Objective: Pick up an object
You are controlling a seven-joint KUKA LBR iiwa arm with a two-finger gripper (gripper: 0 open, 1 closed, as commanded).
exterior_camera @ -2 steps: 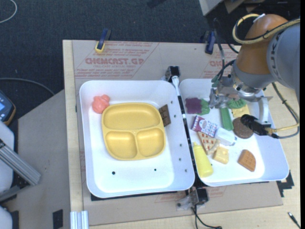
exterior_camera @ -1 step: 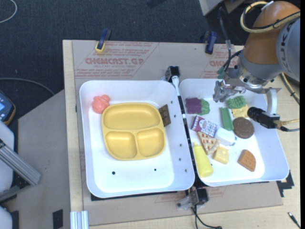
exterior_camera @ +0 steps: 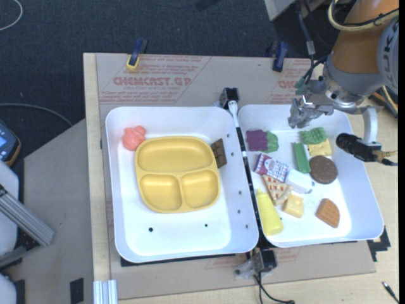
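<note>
My gripper (exterior_camera: pixel 302 120) hangs over the back of the right bin (exterior_camera: pixel 367 217), just left of a green leafy toy (exterior_camera: pixel 312 135) that lies on a yellow block (exterior_camera: pixel 320 148). Nothing shows between its fingers. Below it the bin holds a green stick (exterior_camera: pixel 300 158), a brown round cookie (exterior_camera: pixel 323 169), a purple block (exterior_camera: pixel 256 139), a pink-and-white packet (exterior_camera: pixel 271 167), a waffle-patterned slice (exterior_camera: pixel 274 188), a yellow bottle (exterior_camera: pixel 269 213), a cheese wedge (exterior_camera: pixel 293 206) and a piece of toast (exterior_camera: pixel 328 212).
The left bin (exterior_camera: pixel 120 233) holds a yellow divided plate (exterior_camera: pixel 176 172), a pink toy (exterior_camera: pixel 133 137) at its back left and a brown chocolate piece (exterior_camera: pixel 219 152) at the plate's right edge. A ridge with clips separates the bins.
</note>
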